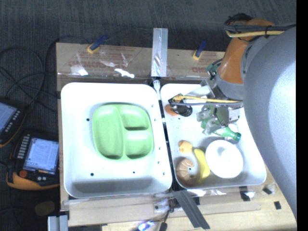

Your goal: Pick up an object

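Banana (202, 163) in rt bin, well below gripper (215, 121); gripper state: can't tell.

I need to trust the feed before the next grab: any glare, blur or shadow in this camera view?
Camera view: the grey arm looms large and soft at right, hiding part of the right white bin; the gripper looks smeared amid clutter; the round white lid is washed out; the green divided plate in the left white bin is evenly lit.

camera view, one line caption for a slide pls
Gripper low in the right bin above a white bowl and banana; green divided tray in the left bin.
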Action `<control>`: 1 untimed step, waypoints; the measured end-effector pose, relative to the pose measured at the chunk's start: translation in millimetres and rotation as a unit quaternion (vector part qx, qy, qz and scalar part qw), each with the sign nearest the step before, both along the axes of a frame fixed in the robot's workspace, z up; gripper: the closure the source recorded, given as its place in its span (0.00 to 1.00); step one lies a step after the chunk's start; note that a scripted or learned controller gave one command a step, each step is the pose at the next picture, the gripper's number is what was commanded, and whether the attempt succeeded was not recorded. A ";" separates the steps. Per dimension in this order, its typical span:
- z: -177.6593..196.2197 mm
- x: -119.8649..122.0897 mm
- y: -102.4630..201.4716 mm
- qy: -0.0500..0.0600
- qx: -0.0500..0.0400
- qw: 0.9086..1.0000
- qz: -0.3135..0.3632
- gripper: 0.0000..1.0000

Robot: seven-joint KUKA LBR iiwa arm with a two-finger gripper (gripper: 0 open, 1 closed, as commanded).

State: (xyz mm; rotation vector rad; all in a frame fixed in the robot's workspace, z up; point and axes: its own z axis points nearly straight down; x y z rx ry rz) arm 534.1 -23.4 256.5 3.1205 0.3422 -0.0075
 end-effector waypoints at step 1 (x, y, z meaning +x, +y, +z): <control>7.6 -0.3 0.3 0.003 -0.001 1.000 0.003 1.00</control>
